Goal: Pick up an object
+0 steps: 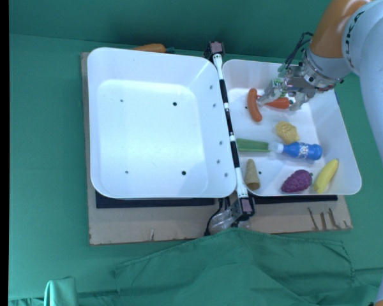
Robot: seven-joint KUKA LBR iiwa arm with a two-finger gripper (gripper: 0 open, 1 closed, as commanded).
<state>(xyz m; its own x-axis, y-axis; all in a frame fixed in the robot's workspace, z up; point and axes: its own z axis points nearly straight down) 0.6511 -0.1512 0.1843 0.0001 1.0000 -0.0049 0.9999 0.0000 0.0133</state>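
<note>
Right bin, near to far: banana, grapes, bottle, then a small orange carrot by the far edge, long axis crosswise, lying directly at the gripper; jaws' spread unclear.

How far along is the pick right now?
Done: the gripper has reached into the right bin, at the carrot. In hand: nothing clearly; I can't see a grasp. Left: securing and lifting it. The sausage, bottle and banana lie untouched.
</note>
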